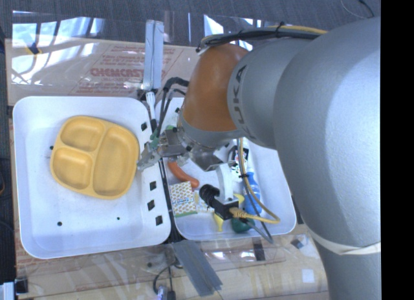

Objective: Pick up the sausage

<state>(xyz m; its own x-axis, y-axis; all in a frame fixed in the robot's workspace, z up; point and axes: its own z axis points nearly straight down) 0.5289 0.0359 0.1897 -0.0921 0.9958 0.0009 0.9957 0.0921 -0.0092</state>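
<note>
The sausage (184, 174), a short orange-red piece, lies slantwise in the right bin (284, 192) near its left wall. My gripper (165, 152) hangs low over that wall, just above and to the left of the sausage's upper end. The big grey arm and its orange band hide much of this bin. Whether the gripper touches the sausage is not clear from this angle.
A yellow divided plate (95, 156) sits in the left bin (39, 227). In the right bin, a patterned square packet (183, 200) lies below the sausage, with a blue item (251, 189) and a green item (240, 225) further right.
</note>
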